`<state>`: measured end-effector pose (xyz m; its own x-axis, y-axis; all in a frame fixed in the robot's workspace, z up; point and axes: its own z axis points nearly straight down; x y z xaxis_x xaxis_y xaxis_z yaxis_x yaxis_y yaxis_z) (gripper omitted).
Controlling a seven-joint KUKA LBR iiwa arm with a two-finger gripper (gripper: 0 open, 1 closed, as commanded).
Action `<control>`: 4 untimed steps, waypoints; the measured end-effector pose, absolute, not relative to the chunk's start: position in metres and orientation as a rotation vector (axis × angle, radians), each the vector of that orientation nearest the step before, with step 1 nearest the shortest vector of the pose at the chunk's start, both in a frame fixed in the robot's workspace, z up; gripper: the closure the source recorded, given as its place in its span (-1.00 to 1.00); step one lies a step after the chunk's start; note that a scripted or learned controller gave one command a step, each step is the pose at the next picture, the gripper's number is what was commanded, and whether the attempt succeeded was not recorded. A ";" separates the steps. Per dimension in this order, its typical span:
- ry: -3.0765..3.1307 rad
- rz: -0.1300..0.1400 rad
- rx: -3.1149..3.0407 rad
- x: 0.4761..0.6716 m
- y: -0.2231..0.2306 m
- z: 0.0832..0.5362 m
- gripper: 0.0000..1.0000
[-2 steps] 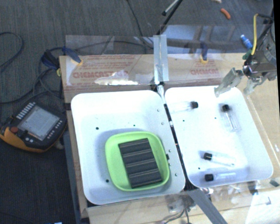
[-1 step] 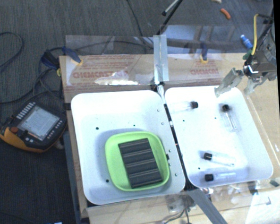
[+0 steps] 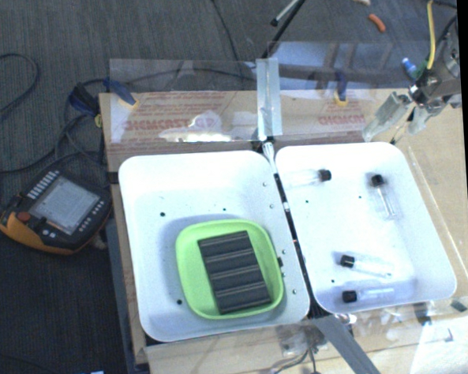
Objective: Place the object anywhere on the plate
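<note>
- Gripper (image 3: pixel 396 117) hangs past the right bin's (image 3: pixel 425 210) far right corner; whether it is open, I cannot tell
- Dark ridged block (image 3: pixel 235 271) lies on the green plate (image 3: pixel 188 256) in the left bin (image 3: pixel 142 227), well apart from the gripper

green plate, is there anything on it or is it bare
Not bare. The green plate in the left bin already carries a dark grey ridged block lying flat, covering most of its middle.
</note>
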<state>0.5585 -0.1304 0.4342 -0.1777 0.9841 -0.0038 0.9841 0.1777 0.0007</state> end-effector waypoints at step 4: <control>2.826 -0.004 1.360 0.669 -0.199 0.435 -1.00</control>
